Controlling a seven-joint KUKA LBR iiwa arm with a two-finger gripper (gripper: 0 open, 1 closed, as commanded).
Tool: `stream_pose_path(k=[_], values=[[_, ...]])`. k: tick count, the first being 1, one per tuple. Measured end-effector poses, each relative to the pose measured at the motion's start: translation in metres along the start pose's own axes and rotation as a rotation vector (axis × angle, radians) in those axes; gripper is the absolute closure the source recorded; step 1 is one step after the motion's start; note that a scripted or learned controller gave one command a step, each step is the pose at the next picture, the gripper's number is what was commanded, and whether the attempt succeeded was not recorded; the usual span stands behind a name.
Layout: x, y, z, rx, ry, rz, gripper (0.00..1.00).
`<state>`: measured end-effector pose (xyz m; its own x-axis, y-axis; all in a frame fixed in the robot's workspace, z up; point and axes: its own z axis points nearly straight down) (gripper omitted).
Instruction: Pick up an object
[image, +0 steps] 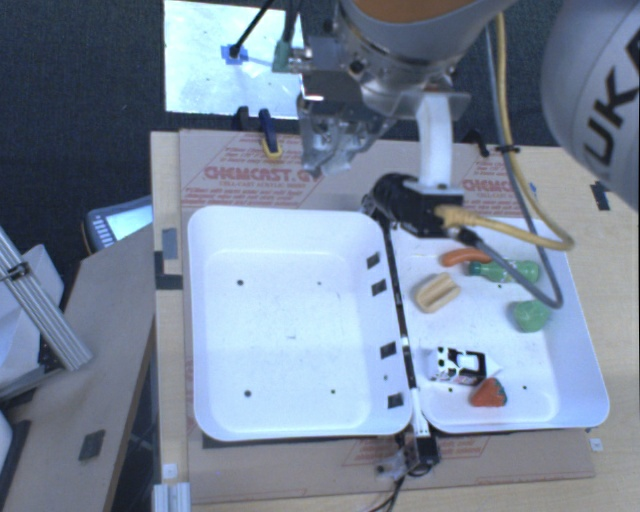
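1. Presently the gripper hangs above the bench behind the left bin; whether it is closed cannot be told, and nothing shows held in it.
2. Judged: pick not yet done; descent, grasp and lift all remain.
3. Candidates lie in the right bin: tan block, orange piece, green blob, black-white item, red wedge.
4. All small, apart from each other.
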<state>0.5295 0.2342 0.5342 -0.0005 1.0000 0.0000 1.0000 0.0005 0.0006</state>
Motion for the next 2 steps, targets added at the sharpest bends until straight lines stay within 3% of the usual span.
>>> stream_pose_path(k=[2], values=[[0.000,0.013,-0.012,-0.003,0.002,-0.001,1.00]])
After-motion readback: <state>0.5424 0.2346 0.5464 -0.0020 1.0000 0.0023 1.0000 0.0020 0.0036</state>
